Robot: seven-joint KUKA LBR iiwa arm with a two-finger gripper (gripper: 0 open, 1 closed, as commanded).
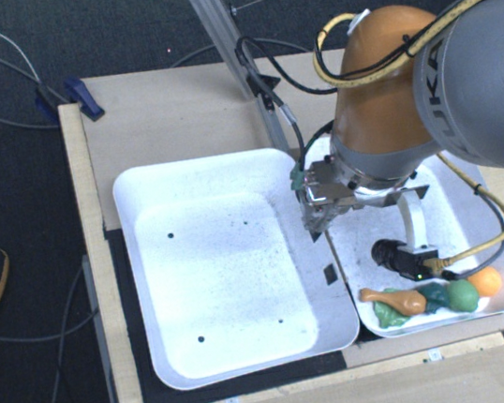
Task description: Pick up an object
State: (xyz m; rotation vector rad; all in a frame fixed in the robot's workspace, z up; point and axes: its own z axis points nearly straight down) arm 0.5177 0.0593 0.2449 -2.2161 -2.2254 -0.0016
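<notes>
You should bring the hand (316, 222), open or closed I cannot tell, straight above the drumstick toy (392, 297) left of the orange ball (486, 282), then lower slowly.

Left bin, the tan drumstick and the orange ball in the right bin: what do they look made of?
Left bin: looks like moulded white plastic, matte, with a rounded rim and corners. Drumstick: probably plastic or rubber, going by the smooth tan surface and slight sheen. Orange ball: smooth and evenly coloured, likely plastic or foam; too small to tell.
</notes>
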